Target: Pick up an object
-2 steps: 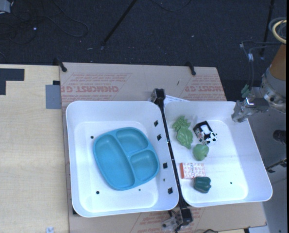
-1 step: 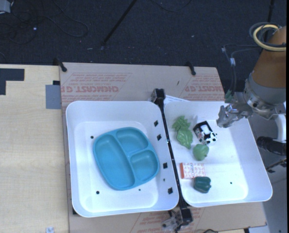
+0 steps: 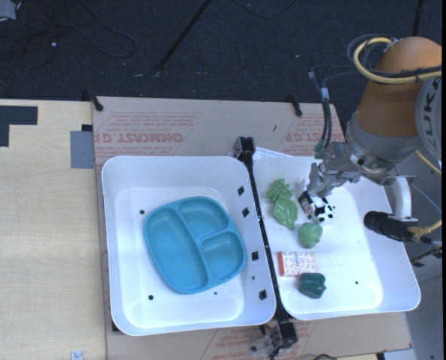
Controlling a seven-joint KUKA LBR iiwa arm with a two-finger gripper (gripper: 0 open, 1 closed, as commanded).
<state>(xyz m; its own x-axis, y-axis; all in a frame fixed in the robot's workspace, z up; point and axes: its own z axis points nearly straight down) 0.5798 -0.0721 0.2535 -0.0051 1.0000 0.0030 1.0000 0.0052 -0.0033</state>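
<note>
Far to the claw's left, the left bin (image 3: 118, 201) is holding a blue divided tray (image 3: 194, 242), lying flat and well apart from anything the arm is working on. A black divider (image 3: 258, 231) is running between the two bins, also on the claw's left.

Crossing into the right bin (image 3: 372, 276), a leafy green toy (image 3: 282, 203) is lying just left of the claw, its long axis running roughly toward the near edge. Just below the claw, a rounder pale green piece (image 3: 309, 235) is sitting, and further toward the near rim a small red-and-white printed packet (image 3: 296, 262) and a dark green pepper-like toy (image 3: 312, 284) are resting close together.

The claw (image 3: 318, 201) is hanging low over a small black-and-white toy (image 3: 324, 211), which is lying directly beneath its tips, apparently touching or nearly so. This looks like the object being targeted. Whether the fingers are spread or closed cannot be told, as the wrist is hiding them, and nothing shows the toy being gripped.

To the claw's right the bin floor is lying open, giving the most room for a lift; the green pieces on its left and below are crowding that side, so a straight upward pull is probably safest.
</note>
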